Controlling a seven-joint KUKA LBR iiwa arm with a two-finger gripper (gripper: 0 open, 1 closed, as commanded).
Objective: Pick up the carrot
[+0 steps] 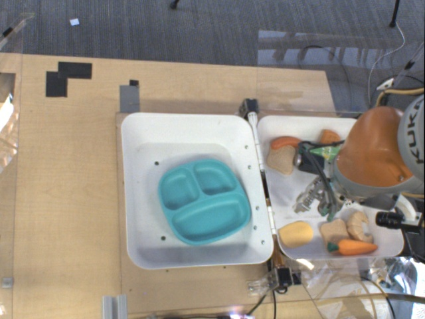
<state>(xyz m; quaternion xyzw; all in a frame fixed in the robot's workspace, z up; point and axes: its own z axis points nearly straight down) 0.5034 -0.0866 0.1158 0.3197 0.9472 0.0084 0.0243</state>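
The carrot (356,247), orange with a green stub at its left end, lies flat near the front edge of the right bin (285,198). The gripper (313,199) hangs over the middle of that bin, up and to the left of the carrot and apart from it. The arm's orange band (372,148) and grey wrist cover the bin's right part. Nothing shows in the gripper.
The left bin (143,178) holds a teal divided plate (203,201). Around the gripper in the right bin lie a yellow piece (296,233), two tan pieces (334,230) beside the carrot, a bread slice (281,159), a red-orange piece (285,141) and a green item (325,151).
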